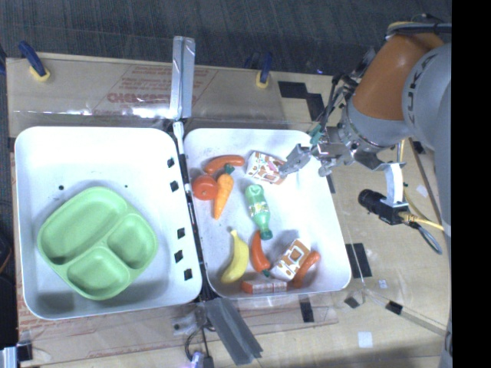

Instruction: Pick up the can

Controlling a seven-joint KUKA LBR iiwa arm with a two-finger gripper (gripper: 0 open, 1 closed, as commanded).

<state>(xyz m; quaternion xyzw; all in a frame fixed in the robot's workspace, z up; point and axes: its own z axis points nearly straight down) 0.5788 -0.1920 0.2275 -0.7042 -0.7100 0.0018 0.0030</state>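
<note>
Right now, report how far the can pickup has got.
Done: nothing yet. The likely can, a red cylinder, lies at the right bin's near edge. In hand: the gripper sits at the far side, beside a patterned carton. Left: reach the can, grasp, lift.

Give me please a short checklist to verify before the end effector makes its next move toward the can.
1. Can identified: cannot tell; a reddish cylinder lying against the near wall of the right bin may be it.
2. End effector over that cylinder: not ok; it is at the bin's far side, beside a patterned carton.
3. Room around the cylinder: not ok; a banana and a second carton crowd it.
4. End effector free of any item: cannot tell.
5. Green tray out of the path: ok; it lies in the left bin.
</note>
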